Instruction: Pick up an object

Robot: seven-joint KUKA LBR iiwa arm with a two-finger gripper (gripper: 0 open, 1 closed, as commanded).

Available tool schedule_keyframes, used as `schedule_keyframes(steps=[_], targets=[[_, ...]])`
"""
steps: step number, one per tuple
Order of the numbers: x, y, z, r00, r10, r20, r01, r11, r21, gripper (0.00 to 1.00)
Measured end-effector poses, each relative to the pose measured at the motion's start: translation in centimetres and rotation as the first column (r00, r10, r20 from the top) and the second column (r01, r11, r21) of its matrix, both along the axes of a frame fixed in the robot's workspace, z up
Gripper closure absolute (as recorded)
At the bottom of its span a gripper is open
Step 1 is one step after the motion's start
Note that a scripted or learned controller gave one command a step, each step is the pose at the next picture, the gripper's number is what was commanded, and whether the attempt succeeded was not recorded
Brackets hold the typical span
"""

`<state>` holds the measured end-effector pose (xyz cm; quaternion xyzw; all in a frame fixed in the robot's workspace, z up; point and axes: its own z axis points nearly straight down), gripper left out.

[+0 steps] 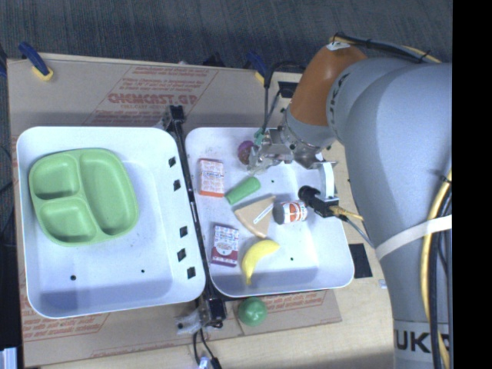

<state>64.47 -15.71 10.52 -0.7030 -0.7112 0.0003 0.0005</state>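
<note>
Purple, the small round object (246, 151) lies just beside my tool (261, 154); whether it's released or clenched, I cannot tell. I should descend squarely, centred over it.

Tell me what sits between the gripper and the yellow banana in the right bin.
The gripper hangs at the right bin's far side, by a purple object. The banana lies near the front. Between them lie a green cylinder and a tan wedge.
</note>
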Motion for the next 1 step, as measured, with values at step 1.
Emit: schedule_keyframes(steps=[1], targets=[[-12.37,1.45,10.71,1.0,-0.008,-0.001,0.008,1.0,0.0,1.0]])
